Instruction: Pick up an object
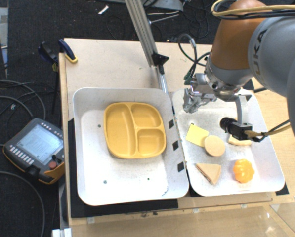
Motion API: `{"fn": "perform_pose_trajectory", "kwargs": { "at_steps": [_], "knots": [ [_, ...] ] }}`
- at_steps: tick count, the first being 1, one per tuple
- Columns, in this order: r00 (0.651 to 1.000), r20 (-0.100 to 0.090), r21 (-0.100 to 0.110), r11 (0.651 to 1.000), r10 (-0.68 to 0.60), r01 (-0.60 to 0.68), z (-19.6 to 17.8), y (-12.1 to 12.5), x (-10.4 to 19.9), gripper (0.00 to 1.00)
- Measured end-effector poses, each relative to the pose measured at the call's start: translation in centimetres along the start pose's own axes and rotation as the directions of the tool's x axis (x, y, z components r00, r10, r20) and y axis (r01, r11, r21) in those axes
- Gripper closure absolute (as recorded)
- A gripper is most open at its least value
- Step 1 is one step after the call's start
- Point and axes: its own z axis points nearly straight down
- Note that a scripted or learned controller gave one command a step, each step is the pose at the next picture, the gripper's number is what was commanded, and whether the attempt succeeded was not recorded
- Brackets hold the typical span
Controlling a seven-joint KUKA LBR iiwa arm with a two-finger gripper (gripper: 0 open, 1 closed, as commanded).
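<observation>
My gripper [192, 102] hangs over the far left corner of the right bin [272, 154], above bare bin floor. Below it in the view lies a yellow block [196, 135], with a round tan disc [215, 145] touching its right side. A tan wedge [209, 172] and an orange fruit [243, 171] lie near the bin's front edge. A pale curved piece [240, 141] sits to the right of the disc, partly hidden by a black fitting [232, 126]. I see nothing held in the gripper.
The left bin [88, 147] holds a yellow divided plate [135, 130]. A slanted metal pole [145, 28] rises from between the bins. A teach pendant [36, 149] and cables lie on the floor at the left.
</observation>
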Motion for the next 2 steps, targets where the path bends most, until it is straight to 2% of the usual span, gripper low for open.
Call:
{"fn": "perform_pose_trajectory", "kwargs": {
  "at_steps": [1,2],
  "knots": [
    [1.0,0.001,0.001,1.0,0.001,-0.001,1.0,2.2,3.6,1.0],
    [1.0,0.0,0.0,1.0,0.0,0.0,1.8,6.1,8.5,1.0]
  ]
}}
